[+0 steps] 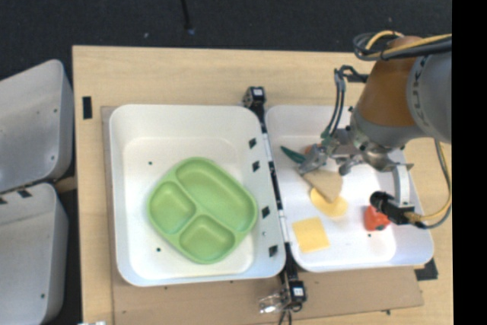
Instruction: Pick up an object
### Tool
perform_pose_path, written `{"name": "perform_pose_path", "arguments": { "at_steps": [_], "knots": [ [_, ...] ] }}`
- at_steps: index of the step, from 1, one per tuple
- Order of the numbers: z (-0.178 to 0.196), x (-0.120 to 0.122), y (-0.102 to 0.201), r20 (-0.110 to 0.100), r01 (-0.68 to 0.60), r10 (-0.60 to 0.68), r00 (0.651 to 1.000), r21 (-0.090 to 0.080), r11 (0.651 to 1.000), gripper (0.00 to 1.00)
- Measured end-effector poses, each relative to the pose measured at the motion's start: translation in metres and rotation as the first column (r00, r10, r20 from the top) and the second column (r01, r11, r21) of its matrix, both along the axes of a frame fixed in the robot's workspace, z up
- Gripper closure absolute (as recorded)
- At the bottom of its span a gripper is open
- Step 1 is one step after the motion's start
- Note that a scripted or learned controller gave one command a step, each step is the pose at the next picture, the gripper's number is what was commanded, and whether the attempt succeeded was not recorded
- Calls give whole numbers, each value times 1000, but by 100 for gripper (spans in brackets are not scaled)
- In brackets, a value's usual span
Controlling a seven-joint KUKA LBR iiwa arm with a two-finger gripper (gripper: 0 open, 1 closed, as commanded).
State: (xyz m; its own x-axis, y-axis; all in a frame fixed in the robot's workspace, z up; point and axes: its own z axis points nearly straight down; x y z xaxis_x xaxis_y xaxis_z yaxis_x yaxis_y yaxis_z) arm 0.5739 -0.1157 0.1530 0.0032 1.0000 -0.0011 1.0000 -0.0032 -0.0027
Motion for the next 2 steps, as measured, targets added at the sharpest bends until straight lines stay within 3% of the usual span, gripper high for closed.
{"name": "perform_pose_path", "arguments": {
  "at_steps": [1,2],
  "knots": [
    [-48,2,-3,10,-1,1,1000,-5,1000,0],
    [-32,5,-5,20,6,-6,1000,-5,1000,100]
  ]
}}
